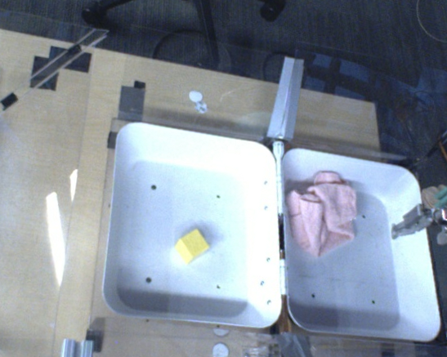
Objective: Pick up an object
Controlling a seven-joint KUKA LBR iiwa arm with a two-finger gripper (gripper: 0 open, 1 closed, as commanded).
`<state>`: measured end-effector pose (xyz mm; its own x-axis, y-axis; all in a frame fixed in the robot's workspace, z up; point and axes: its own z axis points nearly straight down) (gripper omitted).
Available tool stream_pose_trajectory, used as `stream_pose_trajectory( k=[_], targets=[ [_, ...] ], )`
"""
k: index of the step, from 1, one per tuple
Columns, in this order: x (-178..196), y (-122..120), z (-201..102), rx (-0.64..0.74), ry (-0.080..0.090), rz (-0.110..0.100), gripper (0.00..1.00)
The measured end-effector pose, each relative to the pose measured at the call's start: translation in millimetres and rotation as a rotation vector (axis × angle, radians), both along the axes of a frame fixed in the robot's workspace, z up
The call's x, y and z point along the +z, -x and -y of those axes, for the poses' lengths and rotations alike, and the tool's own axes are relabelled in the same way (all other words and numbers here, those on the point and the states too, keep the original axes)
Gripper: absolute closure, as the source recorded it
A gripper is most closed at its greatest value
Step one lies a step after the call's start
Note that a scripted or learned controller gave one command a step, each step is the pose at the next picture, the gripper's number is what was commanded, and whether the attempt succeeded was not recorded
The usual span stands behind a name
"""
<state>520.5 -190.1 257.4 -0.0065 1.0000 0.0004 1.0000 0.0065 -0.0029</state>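
Bench (pixel 29 212): light wooden surface carrying two shallow white bins set side by side, their inner rims touching along the centre line.
Left bin (pixel 141 150): the larger of the two; white floor with a few small dark dots.
Yellow block (pixel 192 246): small cube-like piece lying on the left bin's floor, near the middle and slightly toward the near side, well apart from every wall.
Right bin (pixel 415 312): white, rounded corners, sitting at the right end of the bench.
Pink cloth (pixel 323 212): crumpled, folded over itself; rests on the right bin's floor in the far-left part, its left edge close to the wall shared with the left bin.
Gripper (pixel 408 224): enters at the right edge, above the right rim of the right bin; a thin grey tip slants down and left toward the bin floor. It is well apart from the pink cloth. Nothing is seen in its grasp.
Finger state: cannot tell; the tip is too small and blurred.
Metal rail (pixel 286 100): upright strip on the far side, in line with the seam between the bins.
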Motion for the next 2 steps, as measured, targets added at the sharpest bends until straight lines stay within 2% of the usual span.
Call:
stream_pose_trajectory(
  k=[1, 2],
  targets=[
    [-40.5, -37.0, 14.6, -0.127, 0.001, 0.001, 0.00],
    [-23.1, -5.4, -28.8, -0.177, 0.000, 0.001, 0.00]
  ],
)
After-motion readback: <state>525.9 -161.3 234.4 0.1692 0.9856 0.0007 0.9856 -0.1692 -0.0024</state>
